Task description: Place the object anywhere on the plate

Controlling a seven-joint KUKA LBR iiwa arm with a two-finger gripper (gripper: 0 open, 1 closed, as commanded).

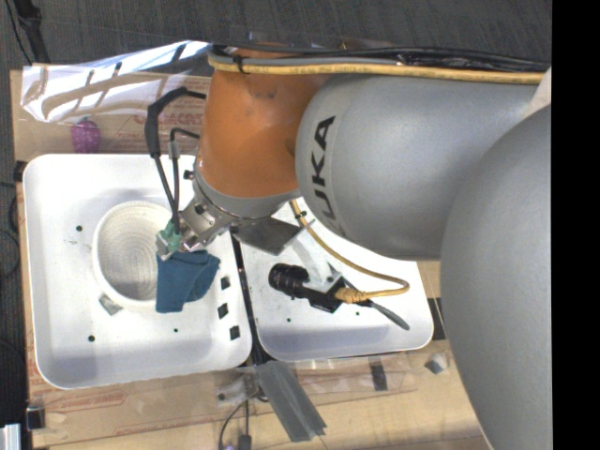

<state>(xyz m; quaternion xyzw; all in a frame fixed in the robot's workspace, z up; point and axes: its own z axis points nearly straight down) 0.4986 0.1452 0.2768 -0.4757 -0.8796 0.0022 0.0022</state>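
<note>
Blue cloth (186,280) at the edge of the plate (117,244)
The cloth is a small, crumpled, dark blue piece, bunched up at the plate's right near side, with its left part seeming to overlap the rim. The plate is round, pale and ribbed, and lies flat on the floor of the left bin (49,190), about mid-bin.

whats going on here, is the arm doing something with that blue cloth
The arm reaches in over the left bin, with its gripper right at the top of the blue cloth. The cloth overlaps the lower right edge of the plate, and the rest of it is over the bin floor. From this angle I can't tell whether the gripper has hold of the cloth or is just above it.
</note>
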